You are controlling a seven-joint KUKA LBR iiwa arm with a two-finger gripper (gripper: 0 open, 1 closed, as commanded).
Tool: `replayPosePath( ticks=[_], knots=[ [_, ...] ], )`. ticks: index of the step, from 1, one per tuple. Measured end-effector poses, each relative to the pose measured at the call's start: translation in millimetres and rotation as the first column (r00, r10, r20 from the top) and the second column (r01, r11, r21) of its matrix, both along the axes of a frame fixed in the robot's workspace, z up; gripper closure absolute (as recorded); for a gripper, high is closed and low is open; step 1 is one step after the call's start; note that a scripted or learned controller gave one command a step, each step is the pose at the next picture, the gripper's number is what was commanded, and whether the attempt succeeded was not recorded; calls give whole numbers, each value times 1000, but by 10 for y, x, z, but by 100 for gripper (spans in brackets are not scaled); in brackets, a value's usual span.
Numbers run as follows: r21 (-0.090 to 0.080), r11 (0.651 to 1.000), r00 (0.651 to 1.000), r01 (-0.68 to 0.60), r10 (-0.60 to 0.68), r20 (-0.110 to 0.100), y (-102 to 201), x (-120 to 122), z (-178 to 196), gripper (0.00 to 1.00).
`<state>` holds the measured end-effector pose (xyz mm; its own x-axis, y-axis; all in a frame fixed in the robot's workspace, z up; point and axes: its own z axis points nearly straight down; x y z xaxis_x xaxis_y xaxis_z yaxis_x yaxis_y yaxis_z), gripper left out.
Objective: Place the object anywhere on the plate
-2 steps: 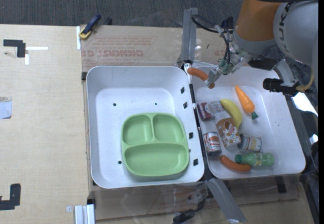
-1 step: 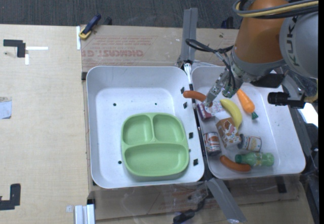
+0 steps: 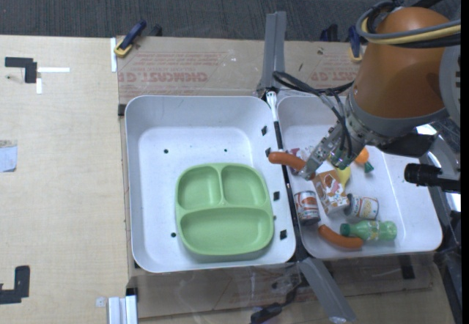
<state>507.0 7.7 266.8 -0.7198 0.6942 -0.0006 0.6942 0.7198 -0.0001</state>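
Observation:
A green three-compartment plate (image 3: 222, 210) lies in the left bin (image 3: 146, 168), with nothing on it. My gripper (image 3: 330, 155) hangs low over the right bin (image 3: 418, 198), under the orange wrist band. It sits just above a cluster of toy foods. An orange sausage (image 3: 285, 160) lies just left of it by the bin's wall. A small carton (image 3: 331, 192) lies right below it. An orange and green piece (image 3: 363, 160) shows at its right side.
More items fill the right bin's front: a red-labelled can (image 3: 308, 207), a second can (image 3: 363, 207), a green bottle (image 3: 372, 230) and another sausage (image 3: 341, 237). A grey divider (image 3: 275, 59) runs between the bins. Black cables hang near the arm.

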Motion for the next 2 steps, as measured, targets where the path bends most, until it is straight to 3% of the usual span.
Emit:
replayPosePath(
  ticks=[1, 2],
  knots=[
    [1, 951, 951, -309, 309, -2, 346, -255, -757, 100],
    [1, 951, 951, -309, 309, -1, 344, -255, -757, 0]
  ],
)
